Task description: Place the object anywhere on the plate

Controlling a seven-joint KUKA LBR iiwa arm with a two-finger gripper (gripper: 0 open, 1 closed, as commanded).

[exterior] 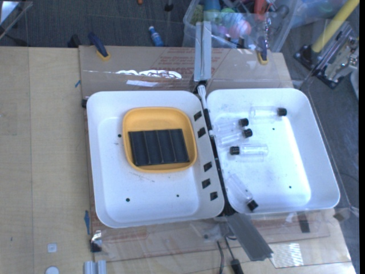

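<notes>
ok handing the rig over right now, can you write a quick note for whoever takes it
Left bin: a yellow plate with a dark ribbed block lying on it.
Right bin: about five clear vials with black caps, all loose on the floor: one near the back, three in a cluster near the divider, one near the front corner.
Done: no vial is on the plate.
Left: pick a vial from the right bin and set it anywhere on the plate, probably on or beside the block.
</notes>
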